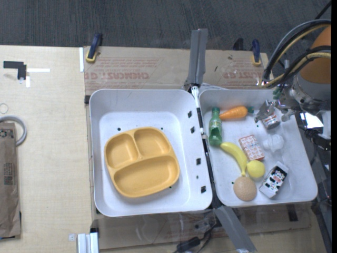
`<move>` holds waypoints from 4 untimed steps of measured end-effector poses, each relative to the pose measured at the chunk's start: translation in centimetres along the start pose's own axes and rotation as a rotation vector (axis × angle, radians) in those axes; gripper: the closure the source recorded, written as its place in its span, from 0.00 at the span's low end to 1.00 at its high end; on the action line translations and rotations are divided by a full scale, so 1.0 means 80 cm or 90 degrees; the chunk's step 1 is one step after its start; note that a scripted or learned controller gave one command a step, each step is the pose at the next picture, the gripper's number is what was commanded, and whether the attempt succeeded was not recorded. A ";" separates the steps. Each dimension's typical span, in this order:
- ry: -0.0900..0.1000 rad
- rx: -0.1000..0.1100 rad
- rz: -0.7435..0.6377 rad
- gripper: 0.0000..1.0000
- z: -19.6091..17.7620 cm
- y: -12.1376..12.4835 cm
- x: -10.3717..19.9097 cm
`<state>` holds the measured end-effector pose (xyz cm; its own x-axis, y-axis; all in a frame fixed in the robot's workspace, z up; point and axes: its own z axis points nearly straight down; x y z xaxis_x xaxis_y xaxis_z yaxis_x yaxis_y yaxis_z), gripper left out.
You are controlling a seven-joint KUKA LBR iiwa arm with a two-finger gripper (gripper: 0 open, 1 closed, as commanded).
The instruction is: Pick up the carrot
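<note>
The 2 white bins (100, 157) look like smooth, slightly glossy plastic. The yellow divided plate (141, 162) is matt plastic. The carrot (234, 113) has a smooth, waxy sheen. The table (42, 141) shows pale wood grain, and brown printed cardboard (142, 70) lies behind.

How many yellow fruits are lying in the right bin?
2. The banana lies in the middle of the right bin, and the lemon touches its lower end. Nothing seems hidden.

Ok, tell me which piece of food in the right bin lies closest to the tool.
The carrot, orange, at the bin's far edge; banana, lemon and egg lie farther away.
</note>
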<state>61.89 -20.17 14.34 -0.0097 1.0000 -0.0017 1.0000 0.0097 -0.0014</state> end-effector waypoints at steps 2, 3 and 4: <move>0.000 -0.001 -0.281 0.00 -0.031 0.051 0.100; -0.001 -0.003 -0.460 0.00 -0.076 0.042 0.134; 0.000 0.000 -0.338 0.00 -0.060 0.008 0.195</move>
<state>62.41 -4.57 19.10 -0.5152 0.8571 -0.0009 0.8571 0.5152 -0.0013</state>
